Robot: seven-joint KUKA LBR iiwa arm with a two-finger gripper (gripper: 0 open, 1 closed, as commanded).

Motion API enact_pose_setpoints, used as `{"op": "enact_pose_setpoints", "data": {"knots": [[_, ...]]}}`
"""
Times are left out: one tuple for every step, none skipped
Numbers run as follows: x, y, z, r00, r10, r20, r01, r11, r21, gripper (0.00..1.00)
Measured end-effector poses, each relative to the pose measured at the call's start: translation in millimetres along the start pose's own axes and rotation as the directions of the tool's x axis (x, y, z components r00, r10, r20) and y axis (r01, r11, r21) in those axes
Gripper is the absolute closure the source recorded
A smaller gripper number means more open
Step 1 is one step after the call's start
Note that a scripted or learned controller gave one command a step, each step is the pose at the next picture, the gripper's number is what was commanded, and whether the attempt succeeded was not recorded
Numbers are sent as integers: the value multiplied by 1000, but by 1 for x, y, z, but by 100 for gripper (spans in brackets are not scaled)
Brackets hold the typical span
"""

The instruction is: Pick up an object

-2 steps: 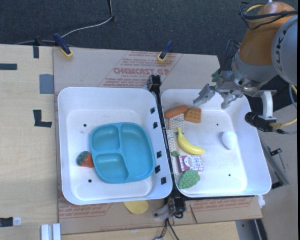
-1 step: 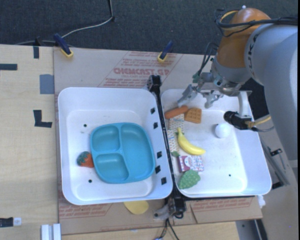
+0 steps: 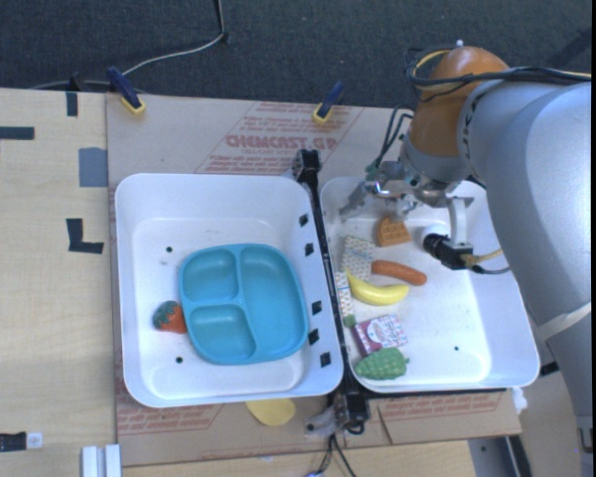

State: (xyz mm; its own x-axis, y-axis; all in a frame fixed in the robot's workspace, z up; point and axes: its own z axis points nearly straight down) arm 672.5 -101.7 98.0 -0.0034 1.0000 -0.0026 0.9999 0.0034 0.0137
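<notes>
Gripper (image 3: 392, 195) is poised low over the right bin's (image 3: 477, 351) far end, just above a brown bread-like piece (image 3: 391, 232); whether anything is clamped cannot be told. Approach is judged under way; a straight descent onto the piece is called for next.

The grey KUKA arm (image 3: 536, 197) comes in from the right of the camera view, its broad, rounded link taking up much of that side. Above the wrist sits the orange band (image 3: 455, 102), domed at the top, with dark cables looping over it. Below the band the wrist points down and ends in the two-finger metal tool (image 3: 392, 195), seen from above at a slant. A black fitting (image 3: 447, 248) juts from the wrist's lower side, beside a pale bracket.
</notes>
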Motion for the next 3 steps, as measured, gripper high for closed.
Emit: {"op": "enact_pose_setpoints", "data": {"knots": [[-17,-49,4,1000,1,4,-1,1000,-11,0],[-24,-72,4,1000,0,3,0,1000,-13,0],[-30,-89,3,1000,0,4,0,1000,-14,0]]}}
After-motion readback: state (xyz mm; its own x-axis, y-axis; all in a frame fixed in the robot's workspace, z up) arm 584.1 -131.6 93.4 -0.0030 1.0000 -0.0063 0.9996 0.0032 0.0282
